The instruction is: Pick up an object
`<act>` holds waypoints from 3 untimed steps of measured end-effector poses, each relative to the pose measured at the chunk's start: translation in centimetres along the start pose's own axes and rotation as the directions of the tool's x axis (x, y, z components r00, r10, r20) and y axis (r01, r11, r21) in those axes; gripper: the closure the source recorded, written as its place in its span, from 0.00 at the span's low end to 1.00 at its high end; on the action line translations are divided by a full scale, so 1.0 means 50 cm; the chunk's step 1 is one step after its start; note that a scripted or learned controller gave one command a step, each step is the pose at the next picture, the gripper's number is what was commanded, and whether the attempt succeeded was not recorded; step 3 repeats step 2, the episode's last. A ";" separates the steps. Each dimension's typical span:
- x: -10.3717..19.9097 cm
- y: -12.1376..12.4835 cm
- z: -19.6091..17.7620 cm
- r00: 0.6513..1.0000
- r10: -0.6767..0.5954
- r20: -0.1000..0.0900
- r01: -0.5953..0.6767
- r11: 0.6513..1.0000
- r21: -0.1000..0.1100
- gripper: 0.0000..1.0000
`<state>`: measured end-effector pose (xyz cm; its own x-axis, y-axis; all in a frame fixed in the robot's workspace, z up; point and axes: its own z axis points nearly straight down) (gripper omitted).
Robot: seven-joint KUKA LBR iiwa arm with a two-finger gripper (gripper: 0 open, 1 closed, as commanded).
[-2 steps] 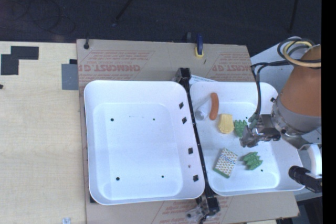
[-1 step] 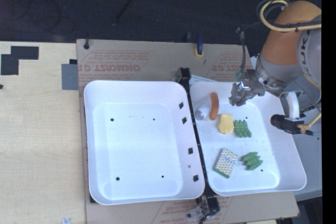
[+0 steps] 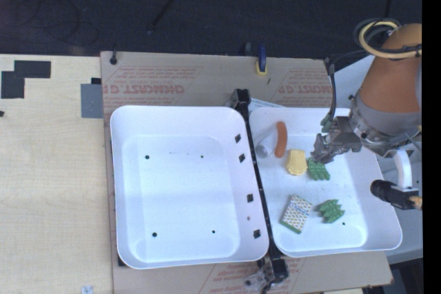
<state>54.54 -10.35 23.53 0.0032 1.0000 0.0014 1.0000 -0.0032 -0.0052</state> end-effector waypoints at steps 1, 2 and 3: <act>0.100 0.206 -0.129 1.000 -0.010 0.003 0.010 1.000 -0.015 1.00; 0.097 0.058 0.000 1.000 -0.002 0.000 0.002 1.000 0.008 1.00; 0.097 0.058 0.000 1.000 -0.002 0.000 0.002 1.000 0.008 1.00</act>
